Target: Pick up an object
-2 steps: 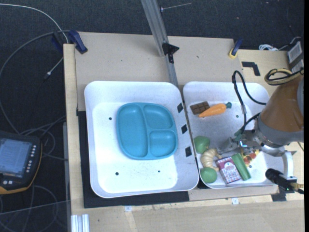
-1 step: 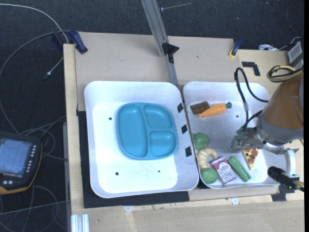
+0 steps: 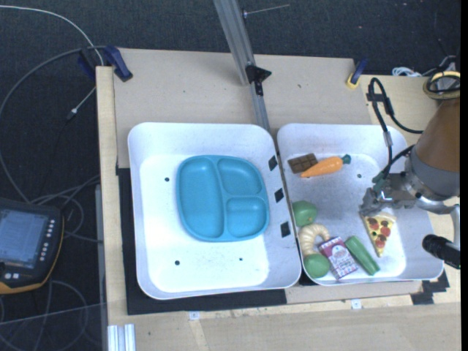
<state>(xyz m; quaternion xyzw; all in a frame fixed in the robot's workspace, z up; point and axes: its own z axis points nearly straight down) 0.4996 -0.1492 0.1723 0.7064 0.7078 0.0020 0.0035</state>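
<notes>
pincer low over the pizza slice, grip unsettled

pincer (image 3: 380,199) sits in the right bin (image 3: 333,134), just above the upper edge of the pizza slice (image 3: 380,232), which serves as the landmark for everything else. whether it is released or clenched cannot be told from this slanted view, and nothing is visibly held by it. the likeliest target, judging by closeness, is the pizza slice itself, lying flat on the bin floor with its point toward the near rim.

left of the pizza slice lies a green cucumber piece (image 3: 363,255), nearly touching it, and further left a red snack packet (image 3: 338,258), a pale ring-shaped pastry (image 3: 314,235) and two green round fruits (image 3: 305,213). up and left of the pizza slice, well apart, an orange carrot (image 3: 323,167) rests against a brown chocolate bar (image 3: 302,162). far left of the pizza slice, in the left bin (image 3: 146,189), a blue divided plate (image 3: 221,197) lies alone. both bins rest on the counter (image 3: 183,86).

risks, as a judgement: the slice is thin and flat, so a close from above may scrape over it and catch nothing. a descent slightly off toward the bin's right wall could jam against it. a drift to the left could nudge the cucumber piece or pinch both things at once. the dark cable (image 3: 382,115) hanging above the pizza slice near the arm (image 3: 442,152) might snag as the wrist turns.
</notes>
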